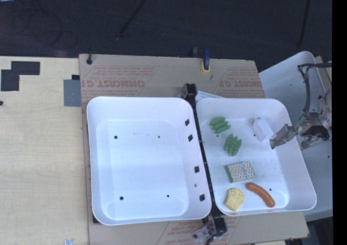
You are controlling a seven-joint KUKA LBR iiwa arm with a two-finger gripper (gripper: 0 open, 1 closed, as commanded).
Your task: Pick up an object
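The right bin [295, 176] holds several small objects: a green pea pod [219, 124], a green leafy piece [232, 144], a small white block [262, 128], a patterned green-and-white square [239, 171], a yellow corn cob [234, 199] and an orange sausage [261, 194]. My gripper [295, 136] hangs over the bin's right rim, just right of the white block. Its fingers are spread open with nothing between them, and one grey fingertip [281, 136] points toward the white block without touching it.
The left bin [97, 157] sits beside the right one, with a black divider clip strip [195, 152] between them. Both rest on a cardboard sheet [141, 78]. A grey plate [284, 78] lies at the right, under the arm.
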